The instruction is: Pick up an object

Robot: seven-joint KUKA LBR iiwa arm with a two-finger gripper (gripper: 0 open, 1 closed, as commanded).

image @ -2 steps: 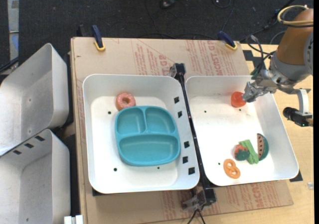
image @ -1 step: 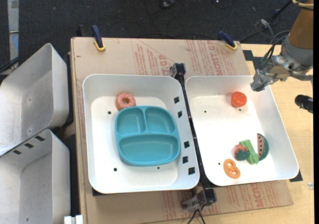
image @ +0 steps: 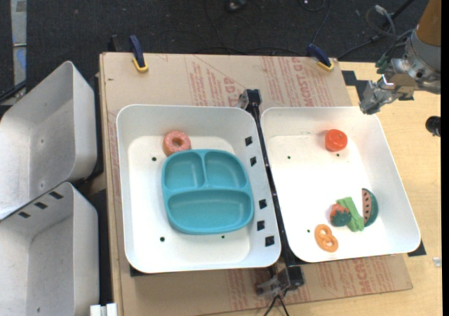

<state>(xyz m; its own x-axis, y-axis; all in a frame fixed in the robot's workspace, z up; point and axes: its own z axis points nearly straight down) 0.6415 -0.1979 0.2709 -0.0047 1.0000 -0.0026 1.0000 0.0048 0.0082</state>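
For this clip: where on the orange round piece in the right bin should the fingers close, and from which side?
Probably straight down from above, closing across the rim of the orange round piece. It looks like a low disc lying flat on the right bin floor, standing clear of the other toys, so opposite edges seem free. The gripper sits beyond the bin's far right corner.

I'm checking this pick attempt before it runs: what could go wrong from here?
1. The broccoli, green piece and watermelon slice lie touching in the right bin; a grab there may catch two or nudge them apart.
2. The pretzel lies flat, so fingers may slide over it.
3. The gripper sits above the bin's far rim and might clip it descending.
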